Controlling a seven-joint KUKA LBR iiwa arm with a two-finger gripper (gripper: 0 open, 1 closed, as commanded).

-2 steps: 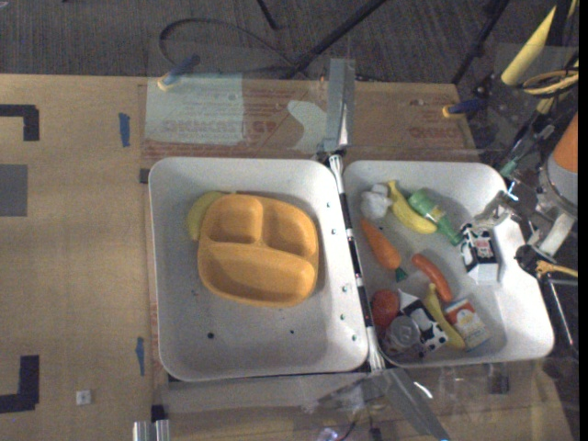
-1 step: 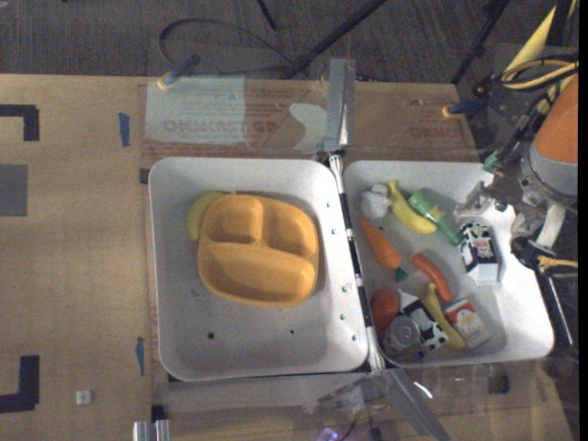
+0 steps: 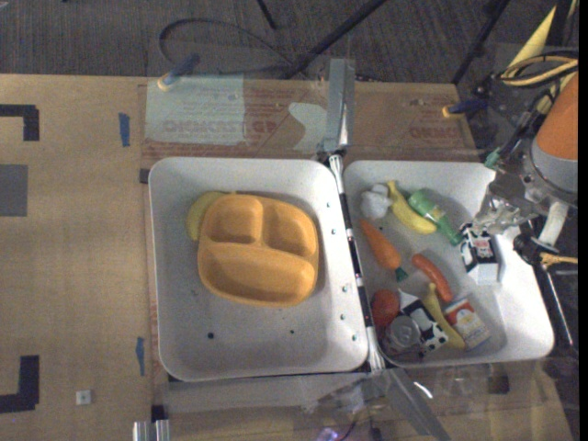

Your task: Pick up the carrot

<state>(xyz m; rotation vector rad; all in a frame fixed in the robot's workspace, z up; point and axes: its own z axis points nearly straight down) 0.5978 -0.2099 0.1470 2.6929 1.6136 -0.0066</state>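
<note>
The carrot (image 3: 381, 245) is orange with a small green tip. It lies slanted in the right bin (image 3: 524, 324), close to that bin's left wall. My gripper (image 3: 499, 215) hangs over the right bin's right side, just above a small black and white carton (image 3: 483, 253). It is well to the right of the carrot and apart from it. Nothing shows in its grasp.
Around the carrot lie a white piece (image 3: 374, 200), a banana (image 3: 411, 212), a green bottle (image 3: 433, 211), a red sausage (image 3: 431, 276), a red ball (image 3: 386, 302), a can (image 3: 401, 334) and a small box (image 3: 469, 323). The left bin (image 3: 175, 338) holds an orange divided plate (image 3: 259, 249).
</note>
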